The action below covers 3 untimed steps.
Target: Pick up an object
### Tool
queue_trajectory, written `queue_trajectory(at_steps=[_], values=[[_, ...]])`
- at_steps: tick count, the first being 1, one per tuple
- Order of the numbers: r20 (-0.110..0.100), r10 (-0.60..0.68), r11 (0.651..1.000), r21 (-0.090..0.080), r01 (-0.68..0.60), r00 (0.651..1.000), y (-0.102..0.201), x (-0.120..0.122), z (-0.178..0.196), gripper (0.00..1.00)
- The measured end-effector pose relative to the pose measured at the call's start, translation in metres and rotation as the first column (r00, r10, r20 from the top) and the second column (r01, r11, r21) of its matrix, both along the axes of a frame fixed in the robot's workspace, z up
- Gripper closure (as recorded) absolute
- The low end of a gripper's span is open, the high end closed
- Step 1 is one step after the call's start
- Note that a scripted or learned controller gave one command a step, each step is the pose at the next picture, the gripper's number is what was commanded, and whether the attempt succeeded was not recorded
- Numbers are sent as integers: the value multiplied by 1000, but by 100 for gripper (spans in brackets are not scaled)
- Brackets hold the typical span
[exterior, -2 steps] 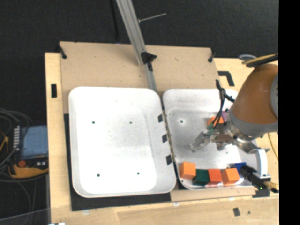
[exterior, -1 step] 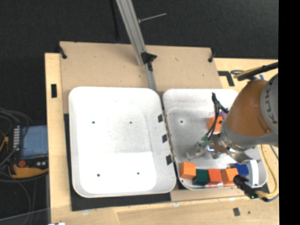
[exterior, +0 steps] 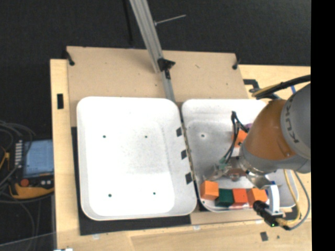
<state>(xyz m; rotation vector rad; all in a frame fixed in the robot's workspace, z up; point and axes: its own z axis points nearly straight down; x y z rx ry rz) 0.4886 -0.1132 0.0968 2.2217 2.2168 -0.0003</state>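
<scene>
Objects are lying bunched at the near edge of the right bin: an orange block, a dark green block just beside it, and another orange block touching the green one on its other side. The gripper is sitting low over this bin, just above that row, but the arm's wrist and orange band are covering most of it, so I cannot tell how it is set or whether anything is in it. A small orange piece is peeking out beside the band, too hidden to name. Black cables are looping along the wrist. The grey arm is reaching in from the right and covering the right half of the bin. The left bin is lying alongside, touching the right one at their shared rim. Both are resting on a tan board. A slanted metal rail is running up from the bins' junction. Off the bench's left edge, a blue device is sitting among cables.
</scene>
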Motion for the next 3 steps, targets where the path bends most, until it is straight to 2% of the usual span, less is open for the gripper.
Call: queue_trajectory(at_steps=[1, 3], values=[[5, -8, 1000, 2, 8, 1000, 0, 1, 12, 100], [6, 6, 1000, 0, -6, 1000, -6, 12, 138, 100]])
